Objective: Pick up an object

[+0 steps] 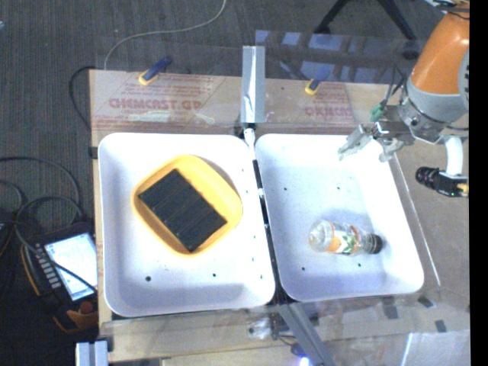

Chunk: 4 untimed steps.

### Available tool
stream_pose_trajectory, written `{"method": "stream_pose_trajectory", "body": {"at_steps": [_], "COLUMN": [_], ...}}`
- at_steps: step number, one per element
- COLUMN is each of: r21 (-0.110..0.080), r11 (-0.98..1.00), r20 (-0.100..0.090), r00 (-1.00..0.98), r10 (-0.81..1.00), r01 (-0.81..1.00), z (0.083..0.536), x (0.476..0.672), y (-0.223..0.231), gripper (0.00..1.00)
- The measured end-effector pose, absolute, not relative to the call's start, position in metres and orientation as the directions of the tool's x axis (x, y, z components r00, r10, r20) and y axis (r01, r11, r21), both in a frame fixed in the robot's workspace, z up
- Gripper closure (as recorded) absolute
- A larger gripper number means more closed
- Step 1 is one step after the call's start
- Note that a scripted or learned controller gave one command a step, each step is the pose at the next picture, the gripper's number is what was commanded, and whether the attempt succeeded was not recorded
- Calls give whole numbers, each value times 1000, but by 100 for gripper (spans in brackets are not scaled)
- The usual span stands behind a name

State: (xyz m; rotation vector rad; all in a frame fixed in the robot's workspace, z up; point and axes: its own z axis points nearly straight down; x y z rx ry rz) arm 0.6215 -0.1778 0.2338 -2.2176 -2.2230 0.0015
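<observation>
On the surface (107, 120), the left bin (122, 280) holds a yellow dish (221, 185) with a dark pad (181, 209). The right bin (305, 166) holds a clear bottle (343, 239) lying toward 5 o'clock. The hand (370, 145) hovers at 1 o'clock, fingers spread wide, gripping nothing.

Dark grey carpet (46, 29) with black cables (30, 197) surrounds the bench (175, 101).

Bottle (345, 239) clear glossy plastic; bins (122, 280) smooth matt white, probably plastic.
</observation>
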Motion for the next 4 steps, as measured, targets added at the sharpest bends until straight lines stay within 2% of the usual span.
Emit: {"method": "stream_pose_trajectory", "body": {"at_steps": [1, 2, 3, 4], "r21": [-3, 15, -2, -2], "r11": [68, 211, -107, -351], "r20": [2, -6, 0, -2], "r00": [-68, -211, 107, 351], "r10": [998, 977, 994, 936], "r01": [998, 977, 994, 936], "z": [140, 92, 105, 121], "x": [517, 489, 483, 509], "y": [-157, -157, -187, -207], "gripper": [0, 0, 0, 0]}}
